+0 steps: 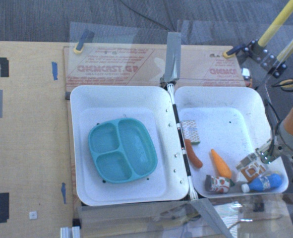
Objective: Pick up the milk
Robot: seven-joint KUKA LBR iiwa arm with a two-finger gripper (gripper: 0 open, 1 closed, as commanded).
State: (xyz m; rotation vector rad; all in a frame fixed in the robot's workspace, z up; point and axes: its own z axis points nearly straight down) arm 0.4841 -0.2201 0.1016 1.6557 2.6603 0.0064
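Observation:
In the right bin, near its front right corner, lies a small white carton with orange-brown print, which I take for the milk. My gripper hangs just above and behind it, close to the bin's right wall, with the grey arm entering from the right. Nothing shows clearly between the fingers. A blue bottle with a white cap lies right in front of the carton, touching or nearly touching it.
The right bin also holds an orange carrot, a red sausage, a speckled box and a small red-and-white pack. A teal divided plate lies in the left bin.

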